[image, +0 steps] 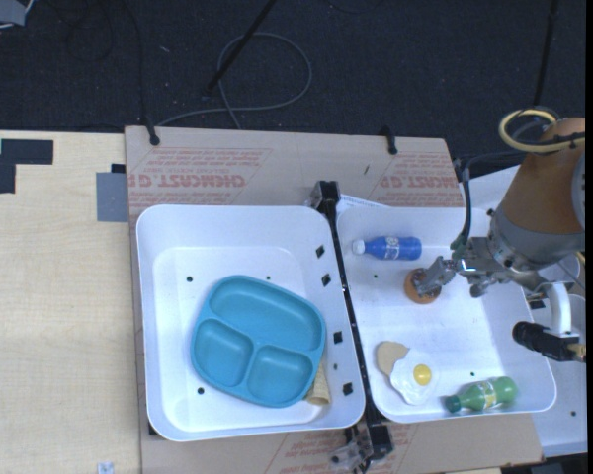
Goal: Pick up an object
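The end effector sits right at a small brown round thing; I cannot tell how it is set. It might knock that thing away. The blue bottle lies just behind. Farther back, the cardboard has upside-down red writing.

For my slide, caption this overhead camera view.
Gripper over a brown disc in the right bin; blue tray in the left bin.

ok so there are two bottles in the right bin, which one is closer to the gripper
The blue bottle, lying near the bin's far wall, just up-left of the gripper. The green bottle lies at the near edge, well farther off.
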`<state>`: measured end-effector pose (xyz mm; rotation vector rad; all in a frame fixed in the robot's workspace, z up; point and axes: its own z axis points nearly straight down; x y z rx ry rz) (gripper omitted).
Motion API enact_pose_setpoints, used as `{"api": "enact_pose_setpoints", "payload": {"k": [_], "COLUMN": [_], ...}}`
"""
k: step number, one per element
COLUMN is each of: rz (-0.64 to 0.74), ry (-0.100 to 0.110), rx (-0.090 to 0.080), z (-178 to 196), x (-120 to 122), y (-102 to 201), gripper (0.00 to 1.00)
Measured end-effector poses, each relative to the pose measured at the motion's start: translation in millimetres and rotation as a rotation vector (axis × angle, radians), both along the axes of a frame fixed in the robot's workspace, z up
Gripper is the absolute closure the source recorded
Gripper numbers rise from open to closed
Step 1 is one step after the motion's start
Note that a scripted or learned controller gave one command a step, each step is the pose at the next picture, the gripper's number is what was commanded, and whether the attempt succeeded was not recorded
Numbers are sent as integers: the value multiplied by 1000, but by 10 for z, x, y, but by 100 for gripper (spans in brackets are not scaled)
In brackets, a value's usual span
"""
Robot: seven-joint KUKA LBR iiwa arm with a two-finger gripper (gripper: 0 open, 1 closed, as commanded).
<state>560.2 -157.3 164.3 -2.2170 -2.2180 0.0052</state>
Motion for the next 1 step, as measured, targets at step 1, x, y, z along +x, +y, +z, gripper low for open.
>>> {"api": "enact_pose_setpoints", "payload": {"k": [1], "rz": [0], "ry": [1], "rx": [1], "z": [-535], "x": [93], "y": [18], "gripper": [0]}}
